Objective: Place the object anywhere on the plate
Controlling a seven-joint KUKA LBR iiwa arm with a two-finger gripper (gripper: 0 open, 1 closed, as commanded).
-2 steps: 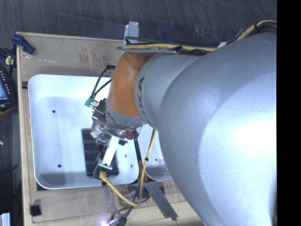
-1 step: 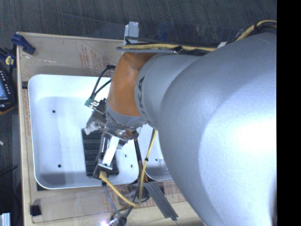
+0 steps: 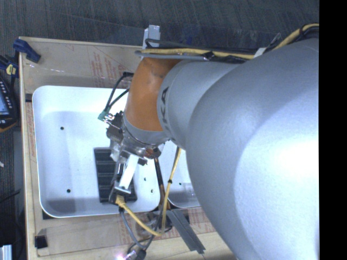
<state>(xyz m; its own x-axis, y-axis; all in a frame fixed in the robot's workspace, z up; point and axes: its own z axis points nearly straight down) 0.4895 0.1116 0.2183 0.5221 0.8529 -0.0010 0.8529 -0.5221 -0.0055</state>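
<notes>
Dark ribbed rectangular object (image 3: 104, 173) lying flat in left bin (image 3: 49, 145), partly under gripper (image 3: 120, 191). Finger spread impossible to tell; nothing visibly held. Probably stiff, light, plastic, ridges giving fair grip. Best taken across the narrow width, near the middle. No plate identifiable.

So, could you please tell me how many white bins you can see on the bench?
2: the left bin lies mostly exposed; the right bin shows as a sliver beneath the arm, which may hide more.
</notes>
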